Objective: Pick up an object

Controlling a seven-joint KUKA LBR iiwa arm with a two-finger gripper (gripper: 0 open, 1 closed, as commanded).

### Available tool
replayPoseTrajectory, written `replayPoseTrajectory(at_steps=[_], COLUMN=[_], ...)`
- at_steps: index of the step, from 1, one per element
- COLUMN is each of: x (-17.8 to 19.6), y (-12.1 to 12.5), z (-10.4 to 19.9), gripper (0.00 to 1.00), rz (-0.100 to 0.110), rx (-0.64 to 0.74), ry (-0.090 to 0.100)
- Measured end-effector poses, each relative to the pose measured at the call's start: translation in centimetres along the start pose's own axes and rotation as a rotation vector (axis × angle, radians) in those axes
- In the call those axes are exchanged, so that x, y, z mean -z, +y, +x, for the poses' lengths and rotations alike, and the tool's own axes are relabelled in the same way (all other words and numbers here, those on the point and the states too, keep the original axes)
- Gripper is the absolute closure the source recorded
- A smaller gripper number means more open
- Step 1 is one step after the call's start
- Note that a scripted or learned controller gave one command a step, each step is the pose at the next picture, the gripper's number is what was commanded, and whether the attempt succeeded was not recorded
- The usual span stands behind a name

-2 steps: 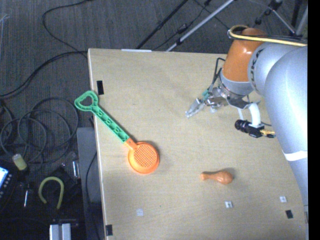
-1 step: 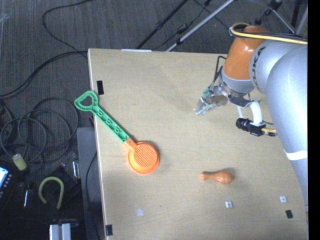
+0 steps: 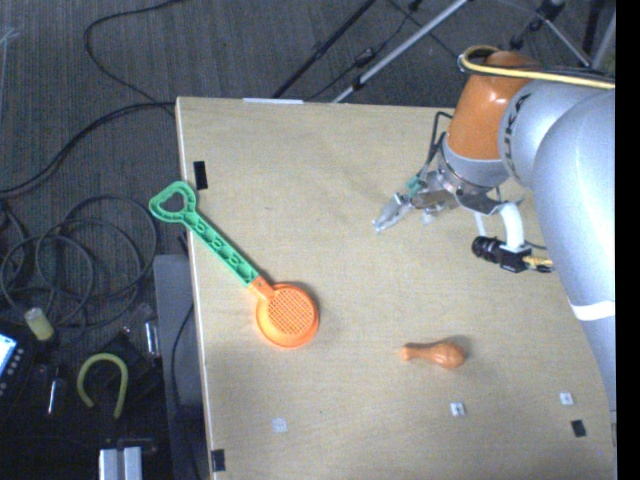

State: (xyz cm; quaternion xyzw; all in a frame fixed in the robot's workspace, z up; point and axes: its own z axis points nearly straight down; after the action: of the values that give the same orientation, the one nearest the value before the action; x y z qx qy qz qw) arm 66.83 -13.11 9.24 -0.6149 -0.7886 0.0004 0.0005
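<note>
My gripper (image 3: 393, 214) hangs over the tan board (image 3: 330, 148), a bit up and right of the middle. My two thin fingers (image 3: 385, 220) point toward 8 o'clock. Their tips sit close together, with only a tiny gap. Nothing is between them. I am holding nothing.

Behind my gripper, toward 2 o'clock, is my wrist with its orange band (image 3: 480, 118). A yellow cable (image 3: 530, 68) loops over the top of it. After that comes my big grey arm (image 3: 580, 198), which fills the right side. Just at 4 o'clock from my wrist, a small black part with a yellowish tip (image 3: 510, 255) sticks out. I cannot tell what it is.

Down at 5 o'clock from my gripper, well apart from it, lies a little orange thing shaped like a drumstick (image 3: 437, 353). It lies flat on the board, with its fat end to the right and its thin end to the left.

At 8 o'clock from my gripper, farther away, lies a toy strainer (image 3: 240, 268). Its round orange head is near the middle of the board. Its long green handle runs up toward 10 o'clock and ends in a loop that pokes past the left edge of the board.

Off the board, at 9 o'clock, the dark floor (image 3: 100, 88) has black cables (image 3: 70, 258) curled on it. Some silver poles (image 3: 430, 18) lie at 12 o'clock.
</note>
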Motion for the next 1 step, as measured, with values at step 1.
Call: replayPoseTrajectory(at_steps=[1], x=[-0.8], y=[0.38], z=[1.53], gripper=[0.0], rz=[-0.001], rx=[0.174], ry=[-0.002])
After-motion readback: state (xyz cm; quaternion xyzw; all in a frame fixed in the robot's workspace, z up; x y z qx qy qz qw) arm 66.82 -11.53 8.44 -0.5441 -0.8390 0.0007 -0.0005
